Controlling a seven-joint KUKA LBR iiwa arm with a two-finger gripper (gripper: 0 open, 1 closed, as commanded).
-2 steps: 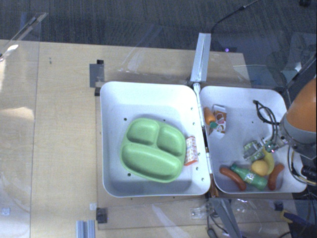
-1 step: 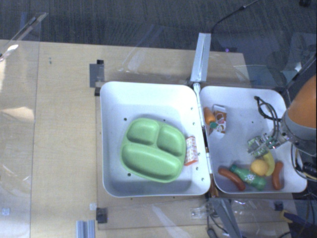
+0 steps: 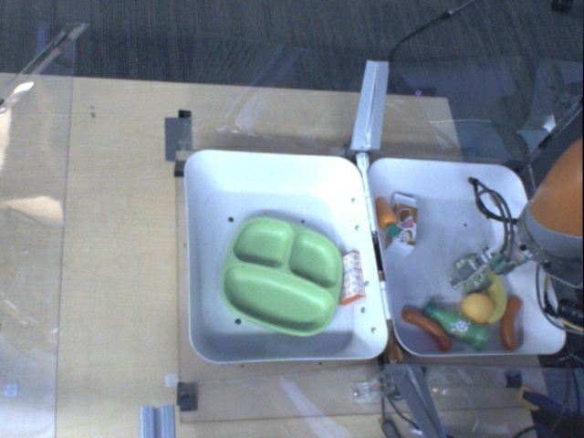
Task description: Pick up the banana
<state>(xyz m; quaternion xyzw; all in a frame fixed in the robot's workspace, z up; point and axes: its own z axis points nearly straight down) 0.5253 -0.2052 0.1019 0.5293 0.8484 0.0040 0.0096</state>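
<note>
The banana [image 3: 497, 292] is small and yellow and lies in the right bin [image 3: 438, 181] near its front right corner. A round yellow fruit [image 3: 476, 307] touches its left side. My gripper [image 3: 472, 270] hangs low over the bin just up and left of the banana, close to the banana's upper end. The arm comes in from the right edge, its orange band [image 3: 558, 194] above the wrist. Nothing shows held in the gripper.
Around the banana lie a green vegetable [image 3: 463, 328], a red sausage [image 3: 426, 326] and another sausage [image 3: 510, 323]. An orange item [image 3: 385, 212] and a small carton [image 3: 405, 220] sit at the bin's back left. The left bin [image 3: 210, 190] holds a green divided plate [image 3: 283, 275] and a packet [image 3: 353, 276].
</note>
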